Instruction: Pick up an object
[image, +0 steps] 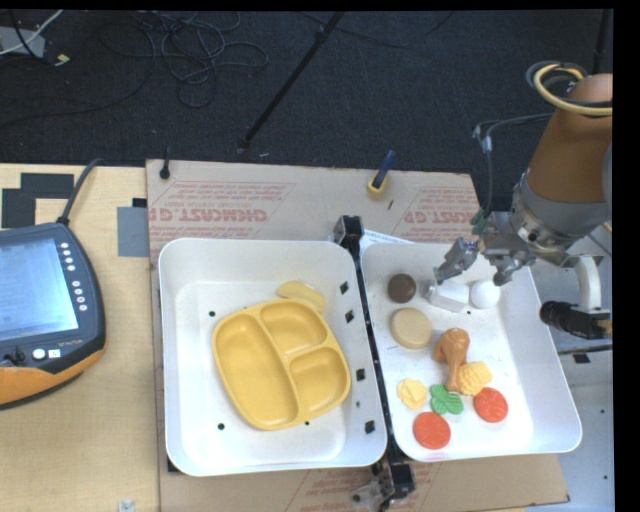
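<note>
Roughly, the layout: two white bins sit side by side on the counter (250, 215), so things can be taken from one and the other stays free as a drop spot.
Left bin (185, 300): it holds a yellow divided tray (280, 365) lying at a slant, with a pale yellow piece (302, 293) touching the tray's far edge.
Right bin (545, 400): the toy food is gathered here, which is likely why the arm reaches over this side.
Hand (478, 268): it is low over the far part of the right bin, its two fingers spread apart and nothing gripped between them.
Nearest targets: a white egg (485, 294) and a white block (450, 295) lie just beside each other right under the hand; I judge one of these is the object being gone for.
Dark brown disc (402, 288): near the bin's left wall, beside the white block.
Tan round piece (411, 328): just in front of the disc.
Drumstick (453, 352): lies between the tan piece and the cluster in front.
Front cluster: a yellow piece (412, 392), a second yellow piece (475, 377), a green piece (447, 402) and two red rounds (432, 431) (490, 405), packed close together.
Risk: the egg and the block touch or nearly touch, so closing could catch both or push the round egg away.
Stage: the pick is not yet made.
</note>
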